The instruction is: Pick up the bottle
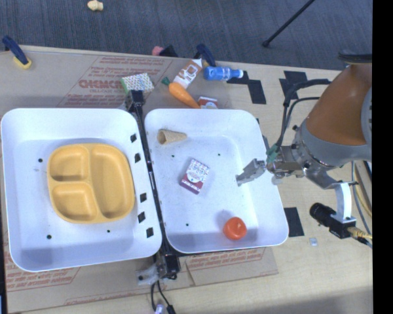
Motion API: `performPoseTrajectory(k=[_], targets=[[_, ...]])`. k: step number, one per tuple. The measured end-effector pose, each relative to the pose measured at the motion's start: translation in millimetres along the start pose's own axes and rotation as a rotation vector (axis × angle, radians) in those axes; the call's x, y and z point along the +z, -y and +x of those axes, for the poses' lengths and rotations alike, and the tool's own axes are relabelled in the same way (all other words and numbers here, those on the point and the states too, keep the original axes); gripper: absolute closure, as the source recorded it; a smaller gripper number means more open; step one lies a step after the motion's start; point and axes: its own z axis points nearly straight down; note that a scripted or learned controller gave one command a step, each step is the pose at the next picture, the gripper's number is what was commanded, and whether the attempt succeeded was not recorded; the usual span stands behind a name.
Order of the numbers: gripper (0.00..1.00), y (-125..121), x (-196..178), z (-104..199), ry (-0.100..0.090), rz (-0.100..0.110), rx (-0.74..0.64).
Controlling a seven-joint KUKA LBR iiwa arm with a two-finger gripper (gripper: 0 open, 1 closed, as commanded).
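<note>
Standing at the near side of the counter [314, 254], I take the right bin [262, 231] as my landmark. Nearest to me, in its front corner, sits an orange round thing [235, 228], and a little further in, near the middle of the bin, lies a small red and white packet [194, 176]. At the right wall of the bin, about half way along it, hangs the claw [250, 173], reaching in over the rim from the arm [337, 120]; it has nothing between its fingers, and I cannot tell how far open it stands, because it is small and blurred from here. Further back in the bin lies a cone [171, 136]. Left of the bin, in the other bin [16, 169], is a yellow divided tray [90, 182]. The bottle [223, 74] is not in the bin at all: it lies on its side on the counter beyond the far wall, blue, near the far right corner, beside a carrot [183, 95] and a white and orange container [187, 73]. So it is well apart from the claw, behind it. In my judgement the step now is the approach, and to do it well the claw should rise above the bin wall first, travel over the far rim, turn its fingers across the narrow body of the bottle, and come down straight, since a lying round bottle can roll away if it is touched on one side only.
</note>
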Motion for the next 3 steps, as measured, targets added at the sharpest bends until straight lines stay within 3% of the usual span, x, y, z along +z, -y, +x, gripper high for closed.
performPoseTrajectory(k=[1,2,3], targets=[[1.00,-0.3,-10.1,0.4,-0.001,0.002,-0.005],[1.00,7.6,59.8,18.9,-0.002,0.002,0.345],[1.00,9.1,8.4,68.6,0.000,-0.001,0.643]])
